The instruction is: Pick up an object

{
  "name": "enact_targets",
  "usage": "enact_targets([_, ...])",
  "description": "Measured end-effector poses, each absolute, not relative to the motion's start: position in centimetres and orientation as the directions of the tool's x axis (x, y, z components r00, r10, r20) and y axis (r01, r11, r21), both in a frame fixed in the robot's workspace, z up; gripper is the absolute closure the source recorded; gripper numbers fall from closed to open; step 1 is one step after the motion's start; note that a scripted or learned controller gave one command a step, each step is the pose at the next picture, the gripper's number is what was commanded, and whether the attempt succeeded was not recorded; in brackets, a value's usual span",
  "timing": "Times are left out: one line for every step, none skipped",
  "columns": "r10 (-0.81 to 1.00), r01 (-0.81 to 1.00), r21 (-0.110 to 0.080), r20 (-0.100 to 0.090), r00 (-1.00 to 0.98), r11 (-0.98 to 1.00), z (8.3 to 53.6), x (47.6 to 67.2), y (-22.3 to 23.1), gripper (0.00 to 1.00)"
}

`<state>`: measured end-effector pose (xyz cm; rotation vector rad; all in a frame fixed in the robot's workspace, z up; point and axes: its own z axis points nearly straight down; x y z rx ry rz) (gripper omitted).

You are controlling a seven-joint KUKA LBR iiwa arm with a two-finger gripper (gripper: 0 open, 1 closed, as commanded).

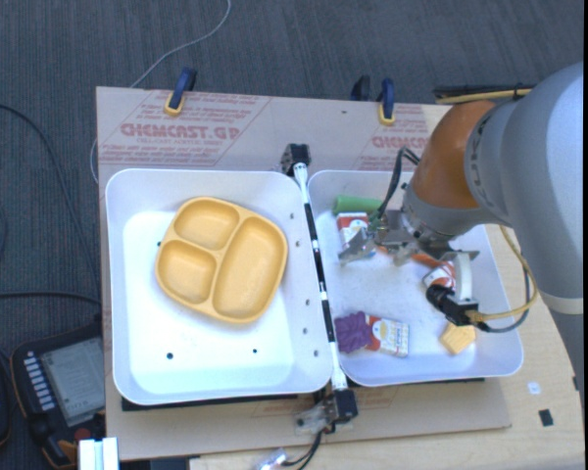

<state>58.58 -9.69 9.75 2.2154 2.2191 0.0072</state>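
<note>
Your gripper (372,246) sits low in the right bin (500,360), metal fingers (355,253) spread apart w/ nothing between them, just right of a red-and-white packet (353,231) and below a green item (357,204) at the bin's back. Other pickable objs nearer you: a purple piece (351,330) touching a printed packet (390,336), plus a yellow block (459,339) at front right. Left bin (137,370) holds a yellow divided plate (221,258), well apart from the arm.

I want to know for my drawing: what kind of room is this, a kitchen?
Probably a robot test lab, not a kitchen. A grey arm reaches over two white bins clamped to a board, and cables run over grey carpet.
</note>
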Motion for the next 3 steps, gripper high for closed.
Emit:
enact_targets([1.000, 1.000, -0.022, 0.005, 0.002, -0.002, 8.5, 66.2, -13.5, 0.00])
enact_targets([1.000, 1.000, -0.026, 0.001, 0.002, -0.002, 9.4, 66.1, -13.6, 1.00])
enact_targets([1.000, 1.000, 0.002, -0.001, -0.003, 0.003, 18.5, 66.9, -5.6, 1.00])
